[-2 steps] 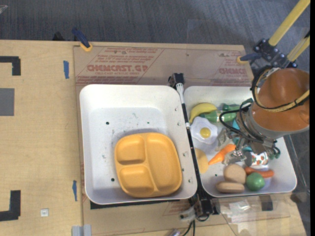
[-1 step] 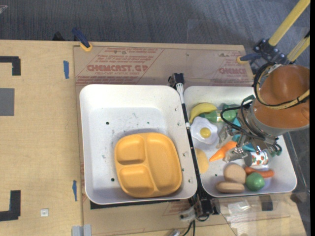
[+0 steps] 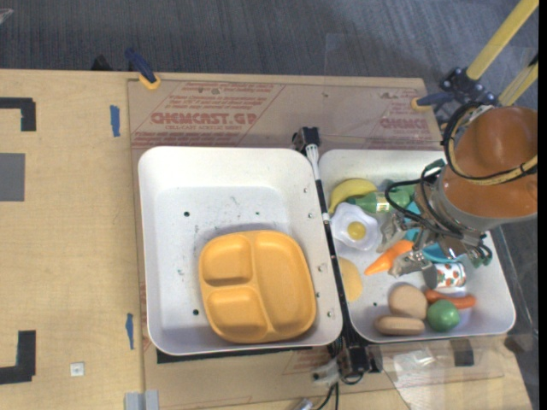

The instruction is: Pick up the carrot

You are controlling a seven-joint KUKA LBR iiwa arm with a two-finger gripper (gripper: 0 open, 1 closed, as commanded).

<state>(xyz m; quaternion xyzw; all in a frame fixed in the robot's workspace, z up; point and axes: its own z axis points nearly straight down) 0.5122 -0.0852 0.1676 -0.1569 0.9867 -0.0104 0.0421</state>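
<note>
1. Carrot (image 3: 389,258): lies tilted near the middle of the right bin (image 3: 504,310), crowded among toy foods, its tip toward the bin's left wall.
2. Gripper (image 3: 416,248): hangs at the carrot's thick end, placed for a grasp; whether its fingers are spread or closed cannot be told.
3. Yellow tray (image 3: 256,284): rests alone in the left bin (image 3: 171,186), toward its near edge.
</note>
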